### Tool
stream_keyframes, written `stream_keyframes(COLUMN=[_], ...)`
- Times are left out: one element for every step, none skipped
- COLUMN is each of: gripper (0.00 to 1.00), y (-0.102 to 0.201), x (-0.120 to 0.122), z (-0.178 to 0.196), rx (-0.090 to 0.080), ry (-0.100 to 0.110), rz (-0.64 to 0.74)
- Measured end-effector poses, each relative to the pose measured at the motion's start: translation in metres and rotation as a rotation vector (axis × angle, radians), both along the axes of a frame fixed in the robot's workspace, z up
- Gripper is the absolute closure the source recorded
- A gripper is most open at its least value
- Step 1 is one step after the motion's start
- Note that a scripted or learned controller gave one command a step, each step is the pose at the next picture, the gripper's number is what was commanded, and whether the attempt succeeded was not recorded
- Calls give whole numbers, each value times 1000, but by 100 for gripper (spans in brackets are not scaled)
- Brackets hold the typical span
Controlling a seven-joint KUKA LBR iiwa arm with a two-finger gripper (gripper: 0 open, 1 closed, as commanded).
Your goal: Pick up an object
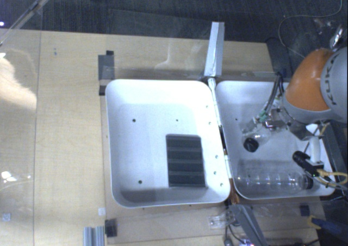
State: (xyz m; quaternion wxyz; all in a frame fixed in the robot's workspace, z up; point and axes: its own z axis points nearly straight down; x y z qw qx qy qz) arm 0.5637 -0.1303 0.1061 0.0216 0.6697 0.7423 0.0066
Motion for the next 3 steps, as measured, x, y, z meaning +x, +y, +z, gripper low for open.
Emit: stream_keyframes(gripper=[0,0,0], y=[12,24,30], x=[-16,-3,-17], z=[0,0,0], rx=[-8,1,-4], ry=[-9,28,-10], rz=[221,162,172])
